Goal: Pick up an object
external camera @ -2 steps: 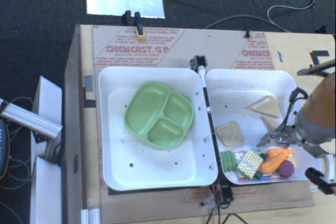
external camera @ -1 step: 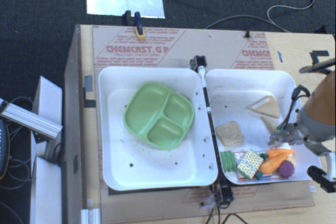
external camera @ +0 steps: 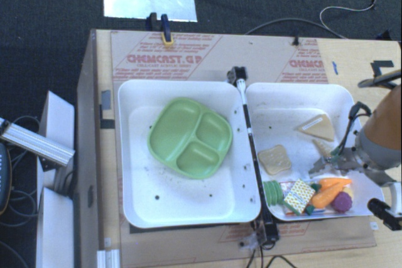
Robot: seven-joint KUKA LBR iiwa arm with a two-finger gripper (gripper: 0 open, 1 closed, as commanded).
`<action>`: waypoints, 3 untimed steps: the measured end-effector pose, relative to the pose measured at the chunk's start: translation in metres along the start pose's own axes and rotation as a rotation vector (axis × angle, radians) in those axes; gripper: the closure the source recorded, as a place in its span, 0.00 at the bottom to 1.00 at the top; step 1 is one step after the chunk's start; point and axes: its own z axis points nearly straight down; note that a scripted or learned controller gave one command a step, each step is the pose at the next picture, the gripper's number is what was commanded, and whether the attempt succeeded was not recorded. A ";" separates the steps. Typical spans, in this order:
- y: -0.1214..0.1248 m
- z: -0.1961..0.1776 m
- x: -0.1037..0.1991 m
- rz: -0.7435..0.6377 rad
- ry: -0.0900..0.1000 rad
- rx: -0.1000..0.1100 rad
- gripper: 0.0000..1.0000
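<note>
Left bin [external camera: 135, 154], centre-left of frame: green divided plate [external camera: 190, 137]. Right bin [external camera: 295, 97], centre-right: cracker [external camera: 274, 159], sandwich wedge [external camera: 318, 127]; along its lower edge, green beans [external camera: 272, 192], patterned block [external camera: 299, 196], carrot [external camera: 328, 192], purple ball [external camera: 342, 201]. Gripper [external camera: 326, 163], right edge, above the carrot; whether its jaws are open or closed cannot be told.

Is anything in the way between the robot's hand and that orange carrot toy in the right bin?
Nothing visible blocks it. The gripper hangs just above and left of the carrot, with bare bin floor between them. The purple ball and the colourful block crowd the carrot's sides, which could hamper a grasp.
</note>
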 end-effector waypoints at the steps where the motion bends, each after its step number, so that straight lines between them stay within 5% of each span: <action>1: -0.001 0.011 -0.009 0.001 0.000 0.002 0.00; 2: 0.000 0.000 -0.009 0.000 0.000 0.000 1.00; 3: 0.000 0.000 -0.009 0.000 0.000 0.000 0.00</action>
